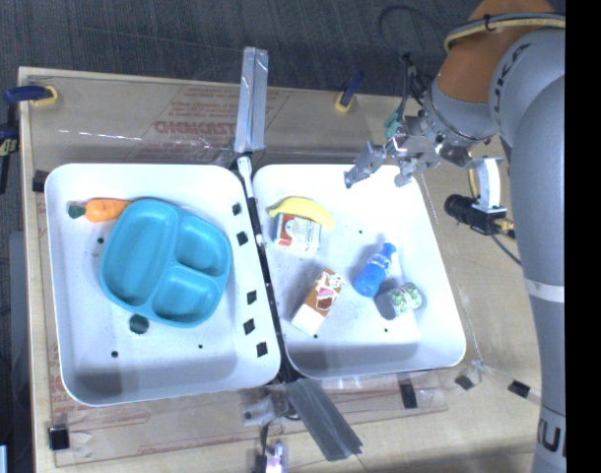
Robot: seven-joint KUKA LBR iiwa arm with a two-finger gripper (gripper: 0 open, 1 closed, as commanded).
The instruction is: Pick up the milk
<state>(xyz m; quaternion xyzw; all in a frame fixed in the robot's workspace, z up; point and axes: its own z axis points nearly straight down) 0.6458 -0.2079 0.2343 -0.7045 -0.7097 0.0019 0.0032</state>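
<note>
the left bin (74, 353) holds an orange carrot (105, 208) at its 11 o'clock corner, touching the rim of a blue divided plate (166, 261) that fills the bin's middle. a small dark round thing (138, 324) lies just off the plate's 7 o'clock edge.

in the right bin (434, 338), a yellow banana (302, 208) sits at 11 o'clock, with a small red and white carton (298, 232) touching it just below. the milk (318, 301), a white carton with brown print, lies tilted on its side near the bin's centre, toward 7 o'clock, apart from the other things. a blue bottle (373, 270) lies at 3 o'clock from the milk, and a green and grey object (399, 300) rests just beside the bottle's lower end.

the gripper (384, 167) hovers over the right bin's 1 o'clock rim, well apart from the milk, its two fingers spread apart with nothing between them.
</note>
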